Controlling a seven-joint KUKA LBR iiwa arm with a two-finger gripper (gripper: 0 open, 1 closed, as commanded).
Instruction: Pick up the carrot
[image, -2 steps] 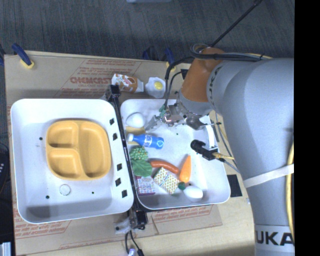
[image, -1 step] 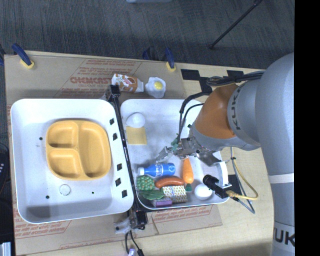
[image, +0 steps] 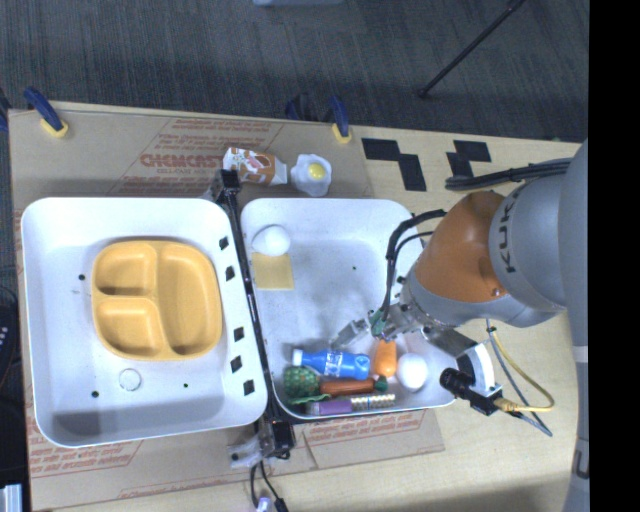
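Reaching in from the right, the grey arm with its orange band hangs low over the right bin, its jaws just above the carrot; whether they are open or closed cannot be told. That carrot stands near the bin's front edge, beside a white egg and a blue bottle, with a green broccoli further left. A yellow slice and a white ball lie toward the back. Left bin: 1 yellow divided tray.
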